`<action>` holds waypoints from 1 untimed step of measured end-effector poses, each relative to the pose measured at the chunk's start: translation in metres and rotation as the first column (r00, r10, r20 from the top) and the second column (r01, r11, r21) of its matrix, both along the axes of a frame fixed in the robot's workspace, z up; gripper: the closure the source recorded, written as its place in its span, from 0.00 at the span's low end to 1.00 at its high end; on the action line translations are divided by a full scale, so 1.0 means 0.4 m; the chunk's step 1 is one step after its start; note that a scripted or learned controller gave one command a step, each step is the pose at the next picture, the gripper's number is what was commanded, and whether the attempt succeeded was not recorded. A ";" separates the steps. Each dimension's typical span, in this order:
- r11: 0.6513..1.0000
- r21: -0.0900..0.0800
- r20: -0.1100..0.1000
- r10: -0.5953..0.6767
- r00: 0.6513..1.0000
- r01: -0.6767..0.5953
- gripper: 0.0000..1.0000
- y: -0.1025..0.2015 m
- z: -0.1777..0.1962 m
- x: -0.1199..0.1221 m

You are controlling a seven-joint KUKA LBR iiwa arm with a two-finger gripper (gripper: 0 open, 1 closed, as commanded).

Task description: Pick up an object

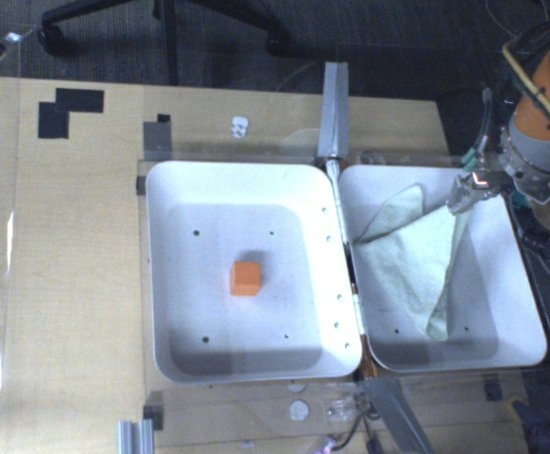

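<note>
A light wooden bench [77, 253] is carrying two shallow white bins side by side, with a metal divider strip running between them. The left bin [176, 339] is holding a small orange cube [246, 278] near its middle, sitting flat on the floor and well apart from every wall. In the right bin [511, 334] a pale white-green cloth [407, 258] is lying across the floor, one corner being pulled up toward the upper right. There the grey arm's gripper [466, 192] is clenching that raised corner, stretching the cloth taut into a ridge.
</note>
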State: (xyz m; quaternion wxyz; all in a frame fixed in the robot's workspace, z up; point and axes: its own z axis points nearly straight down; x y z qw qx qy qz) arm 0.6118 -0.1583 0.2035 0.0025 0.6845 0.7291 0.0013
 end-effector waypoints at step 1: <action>0.994 0.001 -0.003 -0.113 0.994 0.113 1.00 -0.112 -0.064 -0.025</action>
